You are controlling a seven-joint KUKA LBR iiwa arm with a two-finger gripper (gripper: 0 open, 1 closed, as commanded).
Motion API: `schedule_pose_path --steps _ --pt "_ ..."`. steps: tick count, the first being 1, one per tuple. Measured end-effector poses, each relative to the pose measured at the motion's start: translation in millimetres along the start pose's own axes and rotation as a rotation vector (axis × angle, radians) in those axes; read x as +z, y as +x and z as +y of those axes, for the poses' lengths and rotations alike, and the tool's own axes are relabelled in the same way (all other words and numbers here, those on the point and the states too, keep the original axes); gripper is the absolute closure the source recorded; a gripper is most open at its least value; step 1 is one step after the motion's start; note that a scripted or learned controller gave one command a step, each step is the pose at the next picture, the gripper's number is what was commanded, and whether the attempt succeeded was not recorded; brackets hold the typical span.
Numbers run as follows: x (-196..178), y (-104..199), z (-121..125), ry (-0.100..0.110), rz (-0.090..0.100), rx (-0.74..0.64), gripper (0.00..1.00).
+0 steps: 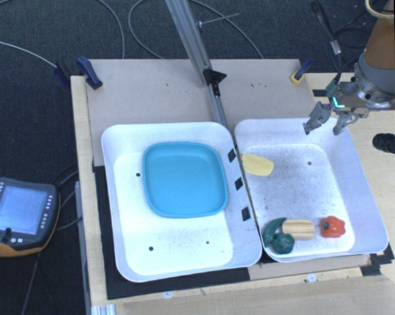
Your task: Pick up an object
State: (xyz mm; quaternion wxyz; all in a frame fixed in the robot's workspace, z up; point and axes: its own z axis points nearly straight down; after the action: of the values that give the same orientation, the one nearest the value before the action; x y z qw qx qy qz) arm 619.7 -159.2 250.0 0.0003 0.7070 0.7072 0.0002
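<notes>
The right bin (352, 179) holds a yellow piece (257, 164) near its far left corner. Along its near edge lie a dark green item (278, 235), a tan cylinder (299, 229) and a red item (332, 227). My gripper (328, 122) hangs over the bin's far right corner, well away from all of them. Its two fingers are spread apart with nothing between them.
The left bin (124, 209) carries a blue square plate (185, 179). A metal pole (194, 43) rises from the bench behind the bins. Clamps sit at the bench's far corners, and a teach pendant (20, 213) lies on the floor at left.
</notes>
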Motion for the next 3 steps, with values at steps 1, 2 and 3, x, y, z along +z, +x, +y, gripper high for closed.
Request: schedule_pose_path --steps 1,2,3 --pt "0 0 0 0.0 0.0 0.0 0.0" --pt "45 -8 0 0.004 0.001 0.0 0.0" --pt "96 2 3 0.004 0.001 0.0 0.0"
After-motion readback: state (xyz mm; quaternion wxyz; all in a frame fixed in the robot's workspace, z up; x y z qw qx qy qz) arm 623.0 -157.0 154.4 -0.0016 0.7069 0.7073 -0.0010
